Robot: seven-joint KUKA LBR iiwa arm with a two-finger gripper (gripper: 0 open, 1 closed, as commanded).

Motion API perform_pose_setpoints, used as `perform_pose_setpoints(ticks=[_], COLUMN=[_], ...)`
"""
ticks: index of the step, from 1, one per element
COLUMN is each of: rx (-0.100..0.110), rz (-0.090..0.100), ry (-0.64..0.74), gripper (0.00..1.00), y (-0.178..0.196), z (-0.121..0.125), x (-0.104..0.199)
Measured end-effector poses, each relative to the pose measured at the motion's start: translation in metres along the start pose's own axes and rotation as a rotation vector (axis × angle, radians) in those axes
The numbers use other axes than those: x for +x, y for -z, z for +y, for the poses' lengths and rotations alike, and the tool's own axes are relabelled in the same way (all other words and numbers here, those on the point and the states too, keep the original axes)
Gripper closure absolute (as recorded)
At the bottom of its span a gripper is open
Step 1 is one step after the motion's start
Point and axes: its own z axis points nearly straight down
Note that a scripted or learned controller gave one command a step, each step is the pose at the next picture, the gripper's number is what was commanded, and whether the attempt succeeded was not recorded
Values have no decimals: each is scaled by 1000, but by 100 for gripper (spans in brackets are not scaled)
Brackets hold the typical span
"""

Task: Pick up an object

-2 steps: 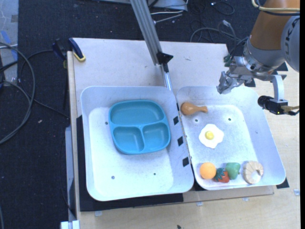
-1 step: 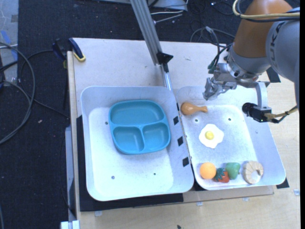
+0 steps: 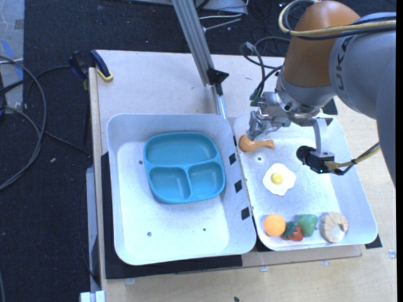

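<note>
Though its tips blur against the right bin (image 3: 352, 187), the tool (image 3: 257, 129) hangs narrow above the drumstick (image 3: 255, 145).

White: two bins, left bin (image 3: 126, 231) at 8 o'clock, right bin (image 3: 352, 187) at 4 o'clock. Light blue: tray (image 3: 184, 167) with three compartments, in left bin. White with yellow centre: fried egg (image 3: 278, 179), in right bin. Tan-orange: drumstick (image 3: 254, 145), at 11 o'clock in right bin. Orange: ball (image 3: 274, 224), along 6 o'clock rim of right bin; beside it red piece (image 3: 292, 232), green piece (image 3: 308, 223), beige round (image 3: 333, 226). Grey with orange band: arm (image 3: 352, 49), at 2 o'clock. Silver-grey: gripper (image 3: 257, 129). Pale cream: bench (image 3: 151, 83). Black: floor (image 3: 44, 156), at 9 o'clock.
</note>
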Motion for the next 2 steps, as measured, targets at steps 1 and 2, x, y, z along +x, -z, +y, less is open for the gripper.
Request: perform_pose_setpoints(ticks=[1,2], rx=[3,3], rz=[0,0], ry=[0,0], gripper=[100,100], y=[-13,-16], z=[-22,-57], x=[51,103])
